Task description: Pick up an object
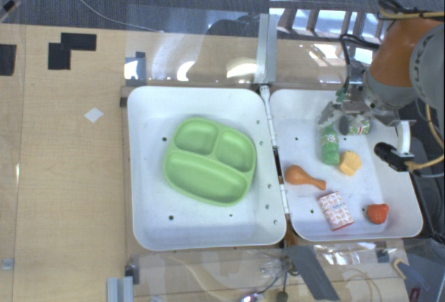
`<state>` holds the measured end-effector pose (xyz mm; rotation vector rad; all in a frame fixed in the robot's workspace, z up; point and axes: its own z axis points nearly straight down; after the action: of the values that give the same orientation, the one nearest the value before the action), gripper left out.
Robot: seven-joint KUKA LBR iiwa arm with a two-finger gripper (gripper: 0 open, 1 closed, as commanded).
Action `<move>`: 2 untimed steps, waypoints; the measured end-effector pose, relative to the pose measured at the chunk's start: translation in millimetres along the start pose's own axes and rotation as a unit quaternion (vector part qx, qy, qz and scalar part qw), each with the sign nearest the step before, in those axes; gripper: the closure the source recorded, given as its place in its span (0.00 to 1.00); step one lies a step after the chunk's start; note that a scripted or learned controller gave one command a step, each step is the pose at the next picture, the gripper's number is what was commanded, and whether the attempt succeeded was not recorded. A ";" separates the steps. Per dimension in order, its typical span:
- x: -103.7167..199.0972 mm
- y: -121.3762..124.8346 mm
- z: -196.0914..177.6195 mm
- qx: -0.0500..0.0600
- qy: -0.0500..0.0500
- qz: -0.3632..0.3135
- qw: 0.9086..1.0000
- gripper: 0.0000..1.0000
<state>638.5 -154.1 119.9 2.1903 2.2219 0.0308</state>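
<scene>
Tool [345, 115]: poised low over the right bin's [400, 227] far side, placed for a descent; finger state could not be told.
Green packet [329, 144]: just beside the tool, long axis running near-to-far.
Yellow block [350, 163]: touching the packet.
Left bin [139, 154]: held a green divided plate [211, 161].

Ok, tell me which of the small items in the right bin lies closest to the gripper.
The green bottle-shaped item, directly under the gripper; the yellow block lies farther off.
</scene>
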 end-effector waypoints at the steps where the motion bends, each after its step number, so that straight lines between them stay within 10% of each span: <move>1: -18.6 15.5 26.1 0.005 -0.002 0.002 1.000 0.00; 2: -34.6 -34.1 28.5 0.009 -0.001 0.006 1.000 0.00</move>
<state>605.7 -189.2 90.5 2.2112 2.2176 0.0099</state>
